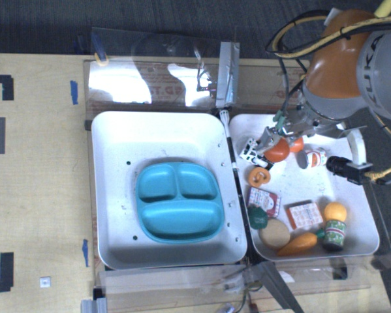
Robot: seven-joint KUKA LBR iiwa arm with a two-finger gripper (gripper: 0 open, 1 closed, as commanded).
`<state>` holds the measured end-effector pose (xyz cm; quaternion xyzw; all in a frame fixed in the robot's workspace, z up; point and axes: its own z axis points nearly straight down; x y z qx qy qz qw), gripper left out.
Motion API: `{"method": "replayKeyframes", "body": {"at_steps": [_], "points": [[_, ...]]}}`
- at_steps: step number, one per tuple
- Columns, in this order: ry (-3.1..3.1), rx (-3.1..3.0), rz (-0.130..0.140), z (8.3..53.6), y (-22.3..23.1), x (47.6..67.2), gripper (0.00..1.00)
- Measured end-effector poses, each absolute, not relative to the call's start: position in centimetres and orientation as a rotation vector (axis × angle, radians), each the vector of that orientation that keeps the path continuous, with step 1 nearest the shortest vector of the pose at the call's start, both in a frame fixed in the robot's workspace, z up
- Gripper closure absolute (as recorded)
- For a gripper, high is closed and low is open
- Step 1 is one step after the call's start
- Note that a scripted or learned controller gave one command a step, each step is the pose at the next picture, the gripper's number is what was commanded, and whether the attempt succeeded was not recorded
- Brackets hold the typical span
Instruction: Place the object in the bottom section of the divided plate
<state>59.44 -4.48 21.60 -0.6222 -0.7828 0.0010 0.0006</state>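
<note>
Over the right bin, with a red-orange piece at my tip.

My gripper [278, 137] hangs low over the upper left part of the right bin [371, 230], and a small round red-orange object [278, 150] sits right at my fingers; I cannot tell whether my jaws are clamped on it or merely touching it. The blue plate [179, 199] lies in the left bin [110, 175], its wide bottom section nearest the front edge, well apart from me. Below me in the right bin lie an orange ring [259, 175], two red packets [263, 199], a carrot [298, 243], a yellow ball [335, 212] and a small green jar [334, 234].
</note>
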Motion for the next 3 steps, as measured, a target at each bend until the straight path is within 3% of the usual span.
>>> {"method": "replayKeyframes", "body": {"at_steps": [1,2,3], "points": [[-2.471,-1.929,0.006,18.1,5.8,57.3,1.00],[-2.633,-1.717,-0.006,14.8,8.0,56.0,1.00],[-2.634,-1.707,-0.010,14.7,8.4,55.9,0.00]]}}
